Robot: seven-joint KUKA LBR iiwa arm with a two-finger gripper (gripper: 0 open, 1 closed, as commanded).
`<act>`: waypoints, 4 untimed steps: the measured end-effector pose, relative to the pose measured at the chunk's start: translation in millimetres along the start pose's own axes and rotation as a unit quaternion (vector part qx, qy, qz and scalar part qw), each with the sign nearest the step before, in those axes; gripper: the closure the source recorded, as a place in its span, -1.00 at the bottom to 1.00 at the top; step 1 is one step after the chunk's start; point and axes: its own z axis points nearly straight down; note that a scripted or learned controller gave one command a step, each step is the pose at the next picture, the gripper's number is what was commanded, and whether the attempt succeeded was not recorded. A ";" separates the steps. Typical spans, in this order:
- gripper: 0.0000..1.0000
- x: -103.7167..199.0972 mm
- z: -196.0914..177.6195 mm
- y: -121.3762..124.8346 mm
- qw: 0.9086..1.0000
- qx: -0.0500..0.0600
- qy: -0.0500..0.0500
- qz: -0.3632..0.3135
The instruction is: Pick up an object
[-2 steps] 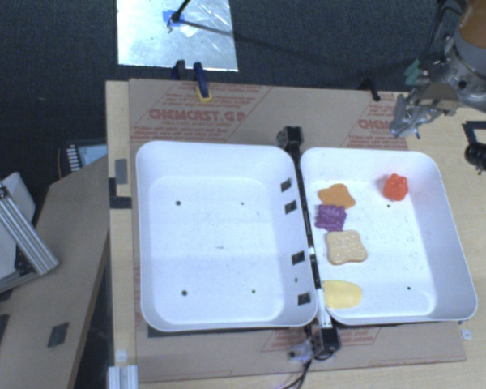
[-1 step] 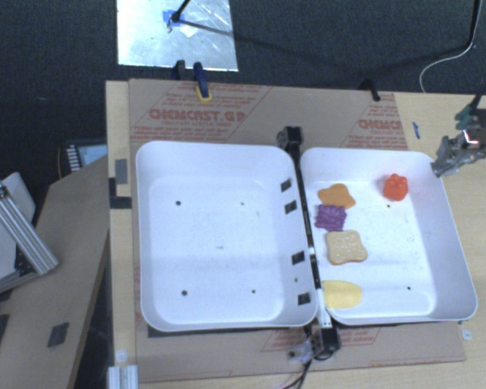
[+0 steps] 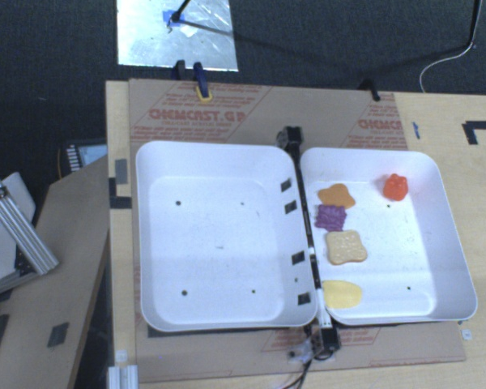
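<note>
Camera view: right bin [image 3: 437, 241] holds five pieces. Red piece [image 3: 395, 186] at 1 o'clock, apart from the rest; orange [image 3: 336, 195], purple [image 3: 331, 216], tan [image 3: 346, 247], yellow [image 3: 342, 294] crowd the divider. Gripper state: cannot tell. Best target judged red: descend vertically, centred.

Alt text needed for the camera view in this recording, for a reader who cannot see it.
Two shallow white bins sit side by side on a bench; the right bin holds five small objects. Along its left side run an orange piece, a purple piece, a tan cracker-like piece and a yellow piece, with a red piece apart near the back. The left bin adjoins it.
</note>
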 end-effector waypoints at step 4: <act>1.00 283.8 -23.7 -9.9 1.000 0.003 0.006 -0.010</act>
